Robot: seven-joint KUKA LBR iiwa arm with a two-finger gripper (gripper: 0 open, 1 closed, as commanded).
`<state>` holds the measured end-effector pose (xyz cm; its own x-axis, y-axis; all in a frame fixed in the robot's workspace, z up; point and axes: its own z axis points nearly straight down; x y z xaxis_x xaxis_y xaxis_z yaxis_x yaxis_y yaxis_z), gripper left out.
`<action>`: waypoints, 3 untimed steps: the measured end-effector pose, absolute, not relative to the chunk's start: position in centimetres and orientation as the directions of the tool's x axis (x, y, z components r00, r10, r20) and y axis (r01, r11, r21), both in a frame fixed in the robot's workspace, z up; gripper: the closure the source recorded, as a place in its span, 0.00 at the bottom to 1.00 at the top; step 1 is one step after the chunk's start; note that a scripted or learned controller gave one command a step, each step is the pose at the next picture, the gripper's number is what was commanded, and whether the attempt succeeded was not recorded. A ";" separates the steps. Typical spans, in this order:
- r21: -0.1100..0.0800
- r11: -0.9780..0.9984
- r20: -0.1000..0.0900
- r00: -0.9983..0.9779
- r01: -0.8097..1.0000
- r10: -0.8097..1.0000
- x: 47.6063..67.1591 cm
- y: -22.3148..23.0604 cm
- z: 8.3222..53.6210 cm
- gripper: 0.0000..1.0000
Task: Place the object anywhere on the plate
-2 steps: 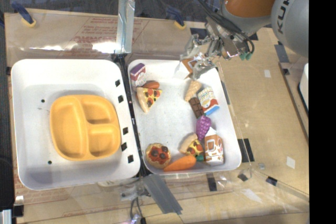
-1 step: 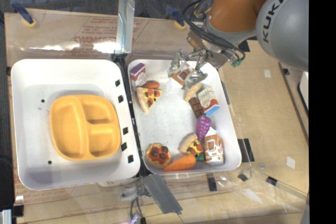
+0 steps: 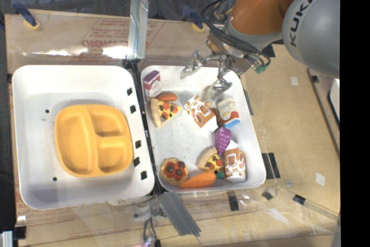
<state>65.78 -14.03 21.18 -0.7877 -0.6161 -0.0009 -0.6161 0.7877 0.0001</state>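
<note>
Two white bins are sitting side by side on the surface [image 3: 300, 124]. The left bin [image 3: 34, 84] is holding a yellow plate [image 3: 92, 139] with three compartments, lying in the left middle of the frame. The right bin [image 3: 179, 136] is carrying a scatter of toy food. A small purple carton [image 3: 152, 84] is standing at its upper left corner, with a sausage [image 3: 167, 97] just beside it and a pizza slice [image 3: 163, 111] lying just below that. A brown and white carton [image 3: 200, 111] is lying near the middle of the bin, and a white can with a blue end [image 3: 228, 111] is resting just to its right. Below them a bunch of purple grapes [image 3: 222, 138] is lying, and further down a second brown carton [image 3: 234, 163] is sitting at the lower right corner. A round pizza [image 3: 174, 170] and an orange carrot [image 3: 198, 180] are lying along the bottom edge.

The arm [image 3: 266, 0] is reaching in from the upper right of the frame. Its gripper [image 3: 205, 75] is hanging over the top edge of the right bin, just above the can, with the jaws spread wide and holding nothing. Every toy is lying in the right bin, apart from the plate.
</note>
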 end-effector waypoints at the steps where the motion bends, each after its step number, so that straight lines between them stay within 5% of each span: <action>1: -0.004 0.792 -0.005 -0.792 -0.611 -0.611 62.3 -10.2 24.0 0.00; 2: -0.001 0.609 -0.001 -0.609 -0.794 -0.794 59.4 -8.5 25.8 0.00; 3: -0.005 0.255 -0.002 -0.255 -0.967 -0.967 54.5 -3.6 30.9 0.00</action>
